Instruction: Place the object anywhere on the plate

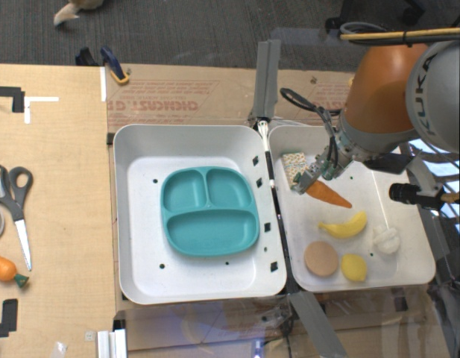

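Two bins, claw (313, 179) grasping carrot (328, 194), banana (344, 226) near, plate (209, 210) unobstructed.

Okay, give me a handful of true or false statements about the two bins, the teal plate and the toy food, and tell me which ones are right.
1. The teal plate lies in the left bin. True.
2. A banana already rests on the plate. False: it lies in the right bin, beside the orange carrot.
3. The gripper is over the right bin, close to the carrot's upper end. True.
4. The plate has a single undivided well. False: ridges split it into three compartments.
5. Scissors lie on the bench left of the bins. True.
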